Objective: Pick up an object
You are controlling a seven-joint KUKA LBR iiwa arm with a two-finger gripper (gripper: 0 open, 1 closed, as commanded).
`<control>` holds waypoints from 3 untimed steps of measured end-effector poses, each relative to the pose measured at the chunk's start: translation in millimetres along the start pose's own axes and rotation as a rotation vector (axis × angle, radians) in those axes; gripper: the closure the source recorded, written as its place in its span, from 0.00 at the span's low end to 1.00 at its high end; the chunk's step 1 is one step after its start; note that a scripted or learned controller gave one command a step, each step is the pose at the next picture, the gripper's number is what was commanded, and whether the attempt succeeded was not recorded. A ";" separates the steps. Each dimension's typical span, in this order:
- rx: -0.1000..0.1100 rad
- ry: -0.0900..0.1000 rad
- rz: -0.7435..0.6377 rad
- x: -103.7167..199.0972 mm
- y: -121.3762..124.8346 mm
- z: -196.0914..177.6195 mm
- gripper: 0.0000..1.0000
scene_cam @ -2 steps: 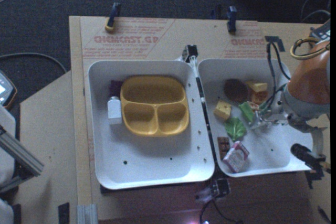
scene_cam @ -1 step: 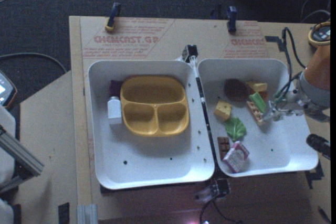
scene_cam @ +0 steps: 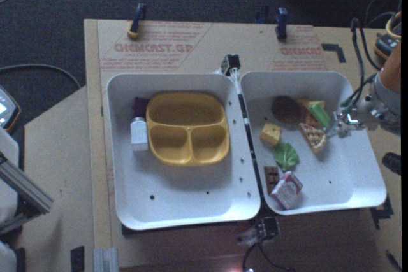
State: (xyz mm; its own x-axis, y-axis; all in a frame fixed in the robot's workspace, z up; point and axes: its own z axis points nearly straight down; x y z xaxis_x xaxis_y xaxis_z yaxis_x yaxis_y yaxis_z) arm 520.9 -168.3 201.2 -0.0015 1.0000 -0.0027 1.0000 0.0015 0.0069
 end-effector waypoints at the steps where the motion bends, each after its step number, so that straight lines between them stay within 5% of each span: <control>1: 0.001 0.000 0.000 -0.3 1.4 -25.5 1.00; 3: 0.001 0.003 -0.006 81.8 65.6 -36.5 1.00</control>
State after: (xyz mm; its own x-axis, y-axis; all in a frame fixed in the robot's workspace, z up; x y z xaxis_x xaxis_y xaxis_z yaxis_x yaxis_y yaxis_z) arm 586.1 -86.3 237.9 -0.0072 1.0000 0.0002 1.0000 0.0072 0.0055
